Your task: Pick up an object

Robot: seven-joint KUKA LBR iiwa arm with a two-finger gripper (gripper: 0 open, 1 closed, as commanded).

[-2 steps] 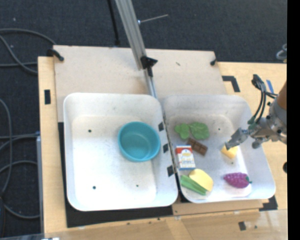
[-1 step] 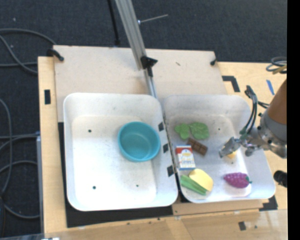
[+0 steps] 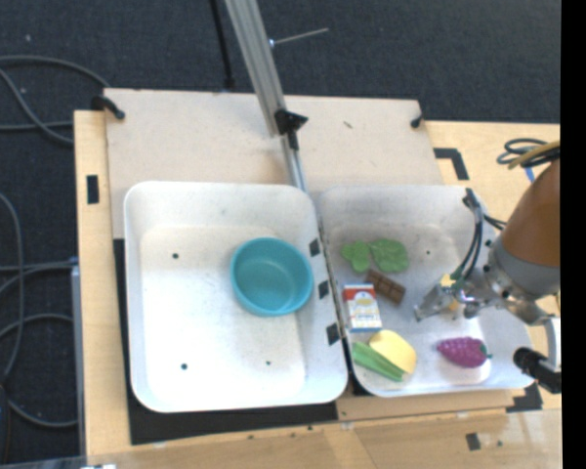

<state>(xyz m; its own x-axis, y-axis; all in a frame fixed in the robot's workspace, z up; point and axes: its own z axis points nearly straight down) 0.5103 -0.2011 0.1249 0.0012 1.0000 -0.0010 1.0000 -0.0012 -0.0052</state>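
Observation:
My gripper (image 3: 430, 308) hangs over the right bin (image 3: 420, 203), near its right side, at the end of the grey arm with the orange band (image 3: 537, 228). A purple bunch of grapes (image 3: 463, 352) lies just below and right of it. To its left lies a brown chocolate bar (image 3: 385, 287), with a green leafy piece (image 3: 376, 255) behind that. A small red and white box (image 3: 362, 308) sits near the bin's left wall. In front of the box lies a yellow corn cob with a green husk (image 3: 388, 353). Nothing shows in the gripper.
The left bin (image 3: 176, 213) holds a teal bowl (image 3: 271, 276) toward its right side. A slanted metal pole (image 3: 259, 52) rises behind the bins. Cables lie on the dark floor at the left (image 3: 10, 76).

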